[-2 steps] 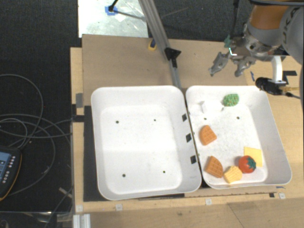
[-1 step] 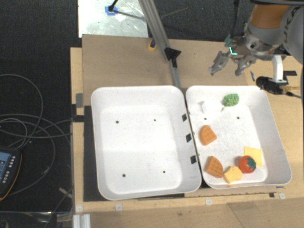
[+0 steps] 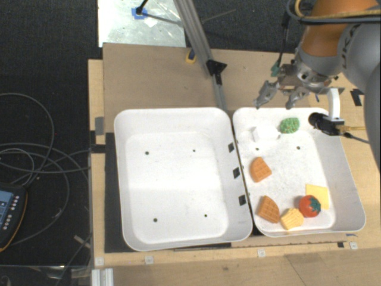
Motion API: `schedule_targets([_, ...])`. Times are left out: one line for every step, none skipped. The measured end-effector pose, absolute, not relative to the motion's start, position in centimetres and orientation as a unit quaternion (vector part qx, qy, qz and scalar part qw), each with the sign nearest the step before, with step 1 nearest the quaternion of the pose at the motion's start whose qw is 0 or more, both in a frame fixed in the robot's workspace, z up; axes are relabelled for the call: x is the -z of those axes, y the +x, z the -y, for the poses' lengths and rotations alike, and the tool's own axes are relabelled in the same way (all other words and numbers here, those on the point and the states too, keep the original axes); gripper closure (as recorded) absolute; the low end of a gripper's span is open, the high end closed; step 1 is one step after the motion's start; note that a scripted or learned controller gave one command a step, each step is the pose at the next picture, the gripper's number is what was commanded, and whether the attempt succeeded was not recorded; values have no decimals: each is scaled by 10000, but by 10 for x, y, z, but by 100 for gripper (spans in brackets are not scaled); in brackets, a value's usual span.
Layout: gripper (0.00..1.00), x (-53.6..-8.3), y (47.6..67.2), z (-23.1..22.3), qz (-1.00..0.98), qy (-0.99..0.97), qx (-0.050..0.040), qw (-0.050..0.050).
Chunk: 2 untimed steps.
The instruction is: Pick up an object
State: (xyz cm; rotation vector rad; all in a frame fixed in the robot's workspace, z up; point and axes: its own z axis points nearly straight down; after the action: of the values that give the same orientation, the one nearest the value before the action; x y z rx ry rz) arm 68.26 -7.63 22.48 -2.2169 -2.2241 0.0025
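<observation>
our gripper (image 3: 275, 100) hangs above the right bin (image 3: 351, 177) with its fingers spread wide and nothing in them, ready to drop onto the green toy (image 3: 290, 125) just below.

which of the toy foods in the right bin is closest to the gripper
The green piece, alone at the right bin's far end, just below the gripper. The orange, yellow and red ones lie farther down.

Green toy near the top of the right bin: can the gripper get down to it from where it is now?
Probably yes. The gripper hangs with its fingers spread over the bin's far edge, and the green toy lies alone close by, with bare bin floor around it and the orange pieces farther down.
</observation>
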Motion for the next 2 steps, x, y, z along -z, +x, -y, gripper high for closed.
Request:
schedule_targets([0, -182, 680, 81, 7075, -7067, -10, 7])
schedule_targets([0, -131, 676, 91, 7072, -7071, -13, 10])
